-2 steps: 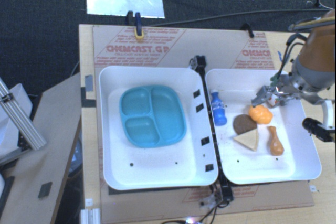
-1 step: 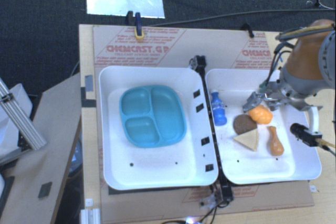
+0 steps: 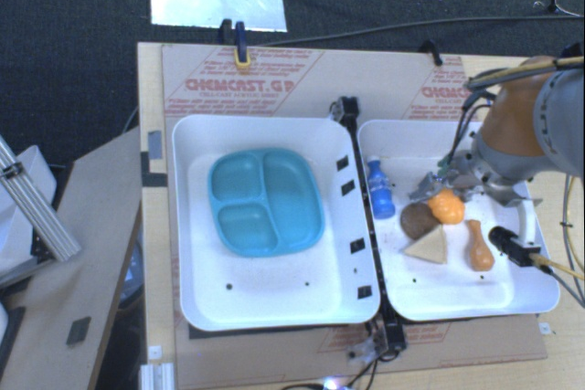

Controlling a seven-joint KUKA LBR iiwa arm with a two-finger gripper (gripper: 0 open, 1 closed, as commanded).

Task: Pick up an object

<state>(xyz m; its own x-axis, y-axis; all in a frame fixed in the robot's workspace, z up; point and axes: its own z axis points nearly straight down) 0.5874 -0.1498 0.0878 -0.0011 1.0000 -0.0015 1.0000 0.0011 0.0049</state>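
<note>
The grey arm comes in from the right edge of the bench and bends downward over the right bin. Its orange band sits above the wrist, and the wrist points down and toward the middle of this bin. The tool stands low in the bin, directly at the far side of the orange ball and very close to it, perhaps touching. Whether the tool is open or closed I cannot tell, because the wrist covers it from this angle, and nothing is seen to be gripped. There are two white bins on the bench, side by side. The right bin carries five loose things, one of each kind. One blue bottle lies along the left wall. One brown round thing lies near the middle and touches the orange ball on its left side. One tan wedge lies just in front of the brown thing, toward the near edge. One orange-brown pin-shaped thing lies to the right of the wedge, its thin neck pointing to the far side. The left bin carries one teal plate with three compartments, lying flat in the middle of that bin. One blue and yellow clamp grips the far edge of the bench.
</note>
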